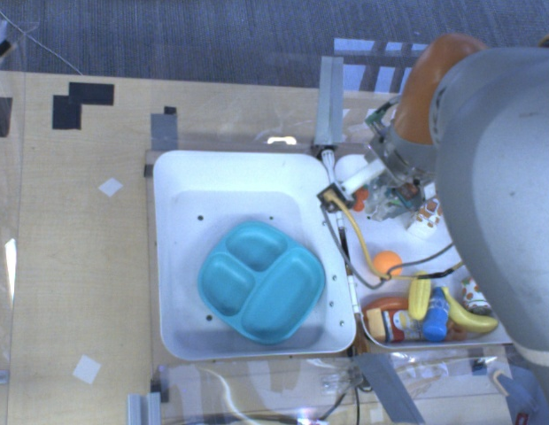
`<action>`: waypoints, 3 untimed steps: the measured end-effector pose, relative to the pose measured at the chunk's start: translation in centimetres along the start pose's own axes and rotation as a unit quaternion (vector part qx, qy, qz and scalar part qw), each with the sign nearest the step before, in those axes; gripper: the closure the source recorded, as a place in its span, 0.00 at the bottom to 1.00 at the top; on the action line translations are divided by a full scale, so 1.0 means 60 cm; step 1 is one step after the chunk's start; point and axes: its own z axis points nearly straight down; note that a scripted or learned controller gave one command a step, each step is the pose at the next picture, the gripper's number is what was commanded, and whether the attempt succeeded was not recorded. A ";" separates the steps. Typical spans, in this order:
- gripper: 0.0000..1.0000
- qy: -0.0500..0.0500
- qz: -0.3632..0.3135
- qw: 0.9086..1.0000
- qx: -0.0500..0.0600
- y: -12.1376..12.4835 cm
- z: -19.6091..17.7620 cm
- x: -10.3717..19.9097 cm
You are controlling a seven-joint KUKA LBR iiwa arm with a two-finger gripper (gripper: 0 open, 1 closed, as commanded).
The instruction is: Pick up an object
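Arm: the grey arm fills the right side of the view, its orange band near the top, and it leans down over the right bin.
Gripper: the gripper sits low over the upper part of the right bin, among wires and metal parts; whether it is wide, narrow or holding anything cannot be told from here.
Left bin: the white left bin rests on the table and holds a blue divided plate, which lies flat toward the bin's lower right.
Right bin: the right bin lies just beside the left one, much of it hidden under the arm.
Objects to pick: an orange ball lies near the middle of the right bin, below the gripper and apart from it; a yellow banana, a smaller yellow piece, a blue bottle and a red and white pack crowd the lower edge of that bin, touching each other.
Cable: a dark cable runs along the wall between the two bins.
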 end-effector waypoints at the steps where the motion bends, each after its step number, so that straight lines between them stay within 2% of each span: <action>1: 1.00 0.001 -0.071 0.997 0.000 -0.016 -0.001 0.065; 2: 0.00 0.001 -0.071 0.997 0.000 -0.016 -0.001 0.065; 3: 0.00 0.000 -0.036 0.999 0.000 -0.008 -0.019 -0.105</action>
